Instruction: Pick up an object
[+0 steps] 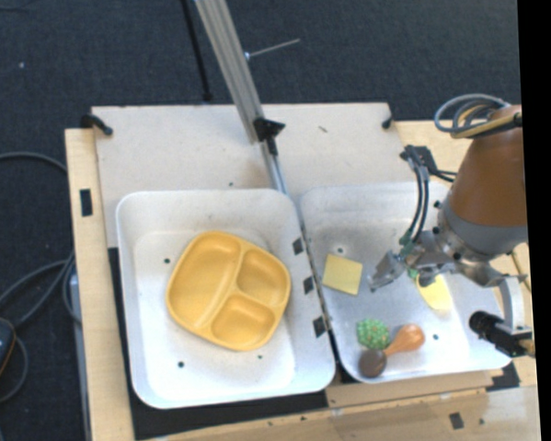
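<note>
The yellow square block [343, 275] is lying flat on the floor of the right bin [348, 202], just beside the gripper [389, 275] on the side away from the arm, toward the divide between the two bins. The gripper is hanging low over the bin floor with nothing between its fingers; whether they are spread or closed I cannot tell from this slant. The block is looking like the nearest candidate, and its faces are sitting slightly turned against the bin walls, so the wrist would probably need a small twist to square up to it.

On the gripper's other side, partly under the wrist, a pale yellow piece [436, 294] is lying close in. Nearer the front rim, a green knobbly ball [372, 332], an orange piece [407, 338] and a brown round piece [372, 362] are clustering together, touching or nearly so, a little apart from the gripper.

Well beyond the block, the left bin [155, 378] is holding a yellow divided tray [228, 289].
</note>
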